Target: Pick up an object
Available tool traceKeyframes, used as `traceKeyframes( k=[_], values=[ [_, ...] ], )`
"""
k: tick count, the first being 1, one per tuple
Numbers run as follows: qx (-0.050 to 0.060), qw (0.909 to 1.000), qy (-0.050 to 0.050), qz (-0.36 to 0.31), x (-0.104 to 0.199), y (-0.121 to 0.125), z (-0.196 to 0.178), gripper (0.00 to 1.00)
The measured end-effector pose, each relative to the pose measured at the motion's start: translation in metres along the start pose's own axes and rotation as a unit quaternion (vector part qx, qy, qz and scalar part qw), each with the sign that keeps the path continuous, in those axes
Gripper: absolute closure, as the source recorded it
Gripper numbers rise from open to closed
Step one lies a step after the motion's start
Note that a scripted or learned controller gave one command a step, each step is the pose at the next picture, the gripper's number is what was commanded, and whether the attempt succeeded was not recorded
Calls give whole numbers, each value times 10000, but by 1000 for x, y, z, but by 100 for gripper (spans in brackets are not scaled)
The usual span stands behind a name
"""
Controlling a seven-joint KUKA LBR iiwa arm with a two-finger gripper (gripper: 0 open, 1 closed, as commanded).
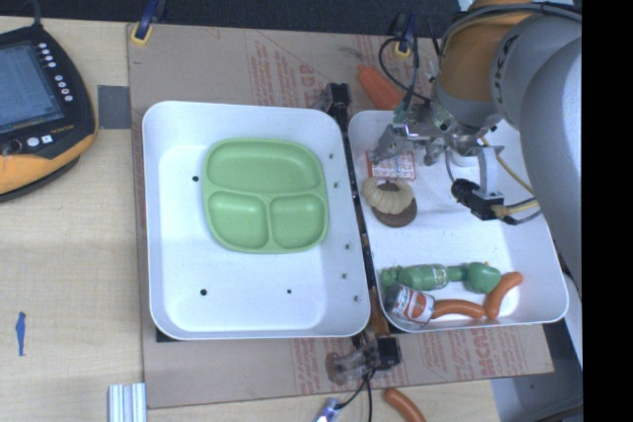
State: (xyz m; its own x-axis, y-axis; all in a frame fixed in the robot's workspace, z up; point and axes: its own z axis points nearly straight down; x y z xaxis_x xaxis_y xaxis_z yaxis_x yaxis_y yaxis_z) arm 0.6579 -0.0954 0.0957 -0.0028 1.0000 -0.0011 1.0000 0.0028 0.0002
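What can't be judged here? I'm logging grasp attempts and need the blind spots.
- Gripper: fingers' state, masked by wrist and cables, camera view.
- Small flat item under it: too blurred to identify.
- Right bin: right side covered by the arm.
- Can: label too small.

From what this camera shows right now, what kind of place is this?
Probably a robotics lab bench set up for grasping trials. A grey arm reaches over two white bins, one holding a green divided plate, the other toy food. A teach pendant lies on the wooden bench.
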Motion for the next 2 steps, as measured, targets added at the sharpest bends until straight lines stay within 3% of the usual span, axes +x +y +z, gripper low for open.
traceKeyframes(
  k=[1,2],
  values=[
    [25,10000,0,-12,-13,-99,-5,0],
    [15,10000,8,1,-12,-22,4,0]
  ],
)
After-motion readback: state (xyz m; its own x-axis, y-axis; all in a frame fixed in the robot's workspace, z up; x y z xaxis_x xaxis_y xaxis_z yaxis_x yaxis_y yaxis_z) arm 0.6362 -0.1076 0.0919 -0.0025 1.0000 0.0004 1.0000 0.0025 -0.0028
